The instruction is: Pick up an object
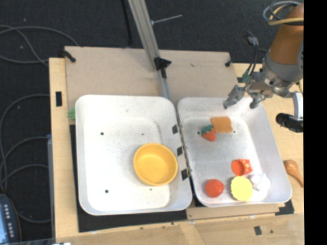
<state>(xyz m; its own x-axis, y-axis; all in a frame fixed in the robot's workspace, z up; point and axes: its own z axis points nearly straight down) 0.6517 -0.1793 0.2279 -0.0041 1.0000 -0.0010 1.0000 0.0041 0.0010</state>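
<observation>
Nothing had been picked up yet. The gripper [241,99] hovered with jaws spread and empty over the right bin's [265,126] far edge, just beyond the tan block [221,124], the nearest candidate.

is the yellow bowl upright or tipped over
Upright. The yellow bowl sits in the left bin with its round mouth facing up, its inside visible with nothing in it.
</observation>
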